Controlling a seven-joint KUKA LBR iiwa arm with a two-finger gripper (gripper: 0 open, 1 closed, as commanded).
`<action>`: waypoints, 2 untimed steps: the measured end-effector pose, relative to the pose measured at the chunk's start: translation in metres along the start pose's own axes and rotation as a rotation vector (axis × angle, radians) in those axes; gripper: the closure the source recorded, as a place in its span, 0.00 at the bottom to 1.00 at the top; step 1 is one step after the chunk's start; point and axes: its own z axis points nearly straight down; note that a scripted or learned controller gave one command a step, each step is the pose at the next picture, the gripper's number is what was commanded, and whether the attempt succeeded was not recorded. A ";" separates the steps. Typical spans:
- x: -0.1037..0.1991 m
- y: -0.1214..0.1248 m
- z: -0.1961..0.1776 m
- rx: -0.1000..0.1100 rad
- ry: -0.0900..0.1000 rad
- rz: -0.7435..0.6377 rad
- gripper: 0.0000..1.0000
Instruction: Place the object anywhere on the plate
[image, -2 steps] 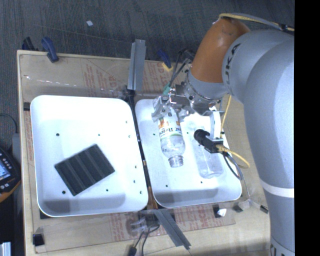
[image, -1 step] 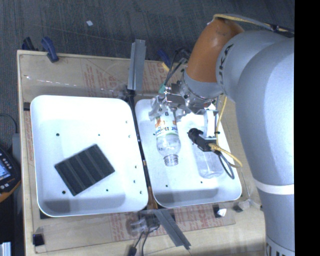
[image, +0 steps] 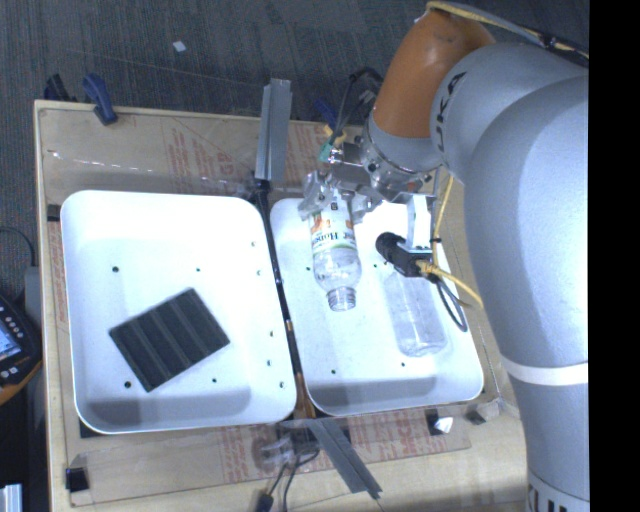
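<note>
Over the right bin (image: 455, 385), the gripper (image: 335, 205) clasps a clear plastic bottle (image: 335, 255) (orange-lettered label, mouth toward the camera) by its base. A second bottle (image: 415, 315) lies beside it. The dark ridged plate (image: 168, 338) rests in the left bin (image: 90, 215).

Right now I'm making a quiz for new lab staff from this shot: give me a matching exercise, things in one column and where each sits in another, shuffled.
Things:
1. dark ridged plate
2. labelled bottle
3. clear bottle
4. pincer

Places:
A. right bin, right side, lying lengthwise
B. left bin, lying flat at a slant
C. over the far end of the right bin, at the labelled bottle's base
D. right bin, left side, cap end pointing toward the near edge

Pairs: 1-B, 2-D, 3-A, 4-C
</note>
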 end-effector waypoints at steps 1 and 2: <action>0.009 0.016 -0.016 -0.001 -0.001 -0.025 1.00; 0.036 0.012 -0.009 0.003 0.000 0.035 1.00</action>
